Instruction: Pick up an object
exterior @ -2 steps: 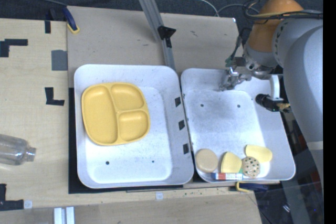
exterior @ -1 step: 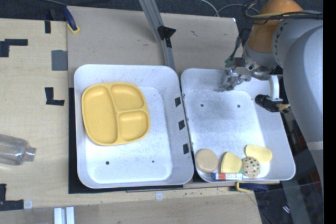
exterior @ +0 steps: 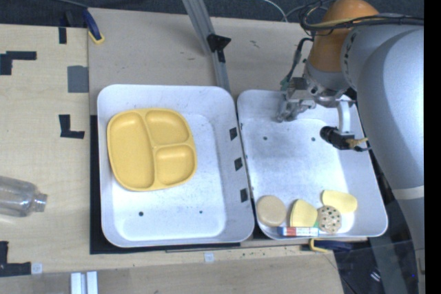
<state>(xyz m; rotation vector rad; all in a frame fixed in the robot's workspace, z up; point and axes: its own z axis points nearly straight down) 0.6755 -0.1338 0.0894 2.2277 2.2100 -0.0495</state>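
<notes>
Hanging over the upper end of the right bin (exterior: 310, 148), the gripper (exterior: 288, 109) has nothing visible between its fingers; how wide they stand I cannot tell. The food pieces (exterior: 303, 211) are crowded at the lower right of the frame, well apart from it, so a descent here would likely close on bare floor. Packed against the bin wall, they may resist a clean grip. A yellow divided plate (exterior: 151, 148) fills the left bin (exterior: 165, 224); a clear bottle (exterior: 17, 197) lies far left.

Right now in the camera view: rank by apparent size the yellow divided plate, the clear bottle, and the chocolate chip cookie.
1. yellow divided plate, largest by far.
2. clear bottle, though the left edge of the frame cuts it off, so its full size is unsure.
3. chocolate chip cookie, smallest.
</notes>
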